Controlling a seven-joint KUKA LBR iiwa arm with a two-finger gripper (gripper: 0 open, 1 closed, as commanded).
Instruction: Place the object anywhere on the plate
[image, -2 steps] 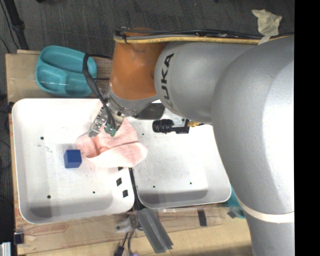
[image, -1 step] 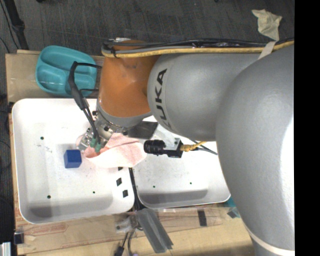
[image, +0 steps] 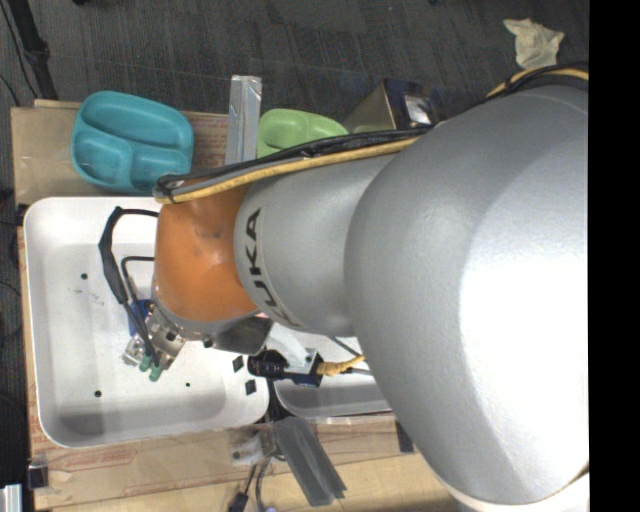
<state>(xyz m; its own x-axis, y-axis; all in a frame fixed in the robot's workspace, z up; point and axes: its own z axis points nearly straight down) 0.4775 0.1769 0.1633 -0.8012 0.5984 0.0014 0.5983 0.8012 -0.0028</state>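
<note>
End effector (image: 148, 358) is seen low over the left white bin (image: 60, 300), near its middle; grip state can't be told, tips too small and blurred. Task obj. and plate can't be made out, the arm (image: 420, 240) covering the right bin. Teal tray (image: 132, 140) and green obj. (image: 298, 130) are seen on the desk (image: 210, 128) behind the bins.

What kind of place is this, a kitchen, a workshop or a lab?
Most likely a robotics lab: a KUKA arm reaches over a shallow white bin on a wooden bench, with loose cables running along the arm.
</note>
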